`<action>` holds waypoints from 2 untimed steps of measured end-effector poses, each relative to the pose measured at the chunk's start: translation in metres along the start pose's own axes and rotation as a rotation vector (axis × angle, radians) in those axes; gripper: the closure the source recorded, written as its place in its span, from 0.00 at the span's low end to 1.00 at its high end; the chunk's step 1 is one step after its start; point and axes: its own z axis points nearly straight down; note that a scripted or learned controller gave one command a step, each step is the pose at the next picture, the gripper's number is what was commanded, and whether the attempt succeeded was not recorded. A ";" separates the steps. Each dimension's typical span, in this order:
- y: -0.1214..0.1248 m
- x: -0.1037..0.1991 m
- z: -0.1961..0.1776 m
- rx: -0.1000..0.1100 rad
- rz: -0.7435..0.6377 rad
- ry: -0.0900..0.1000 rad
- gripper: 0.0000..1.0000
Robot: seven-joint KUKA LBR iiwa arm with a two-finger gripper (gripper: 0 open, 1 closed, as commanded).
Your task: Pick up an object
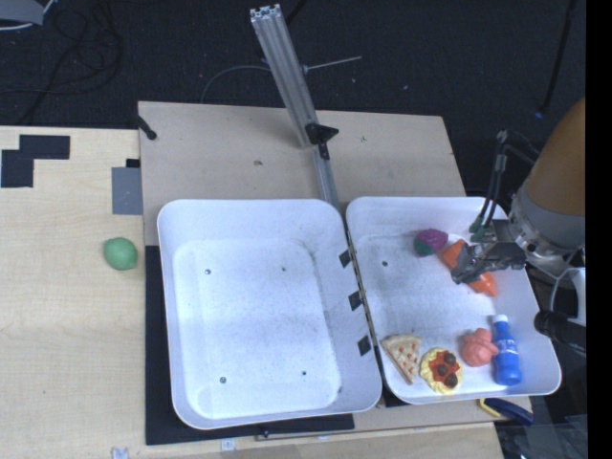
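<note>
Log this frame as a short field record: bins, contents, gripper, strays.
left bin: white, shallow
right bin: holds all the toys
toys, far side: purple piece, orange piece
toys, near side: pizza slice, round pizza, pink lump, blue bottle
gripper: over the orange piece, grip unclear
stray: green ball on the bench, left of both bins

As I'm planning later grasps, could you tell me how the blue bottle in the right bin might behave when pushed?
The blue bottle lies on its side, so it would probably roll. It looks small, likely light. The pink toy beside it may block it.
</note>
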 end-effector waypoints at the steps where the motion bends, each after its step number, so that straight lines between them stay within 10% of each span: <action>1: 0.003 0.049 0.011 0.001 -0.001 0.000 1.00; 2: -0.001 0.104 0.003 0.000 -0.001 -0.001 1.00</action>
